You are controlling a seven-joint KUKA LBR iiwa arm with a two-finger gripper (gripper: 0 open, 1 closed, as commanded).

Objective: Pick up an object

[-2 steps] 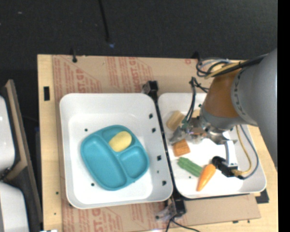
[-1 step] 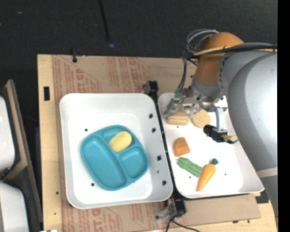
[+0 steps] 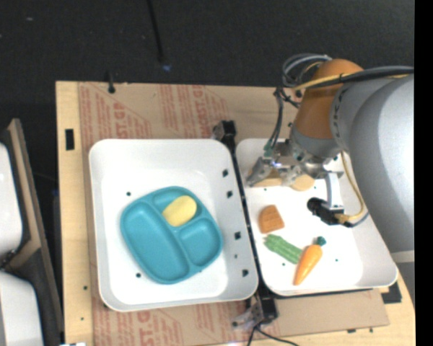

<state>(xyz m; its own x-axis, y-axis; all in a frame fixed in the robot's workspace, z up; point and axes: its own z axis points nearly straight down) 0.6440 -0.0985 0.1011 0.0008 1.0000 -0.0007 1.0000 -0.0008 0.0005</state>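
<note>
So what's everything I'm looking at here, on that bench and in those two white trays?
Bins: 2, white, side by side on the bench; left bin, right bin.
Divided plate: 1, blue, middle of the left bin.
Yellow piece: 1, yellow, rounded, in the plate's upper compartment.
Orange block: 1, orange-brown, left part of the right bin.
Green piece: 1, green, long, below the orange block.
Carrot: 1, orange with green top, beside the green piece, near the right bin's front.
Bench: 1, pale board with red print, under both bins.
Robot arm: 1, grey with an orange band, reaching in from the right.
Gripper: 1, metal, over the right bin's upper left.
</note>
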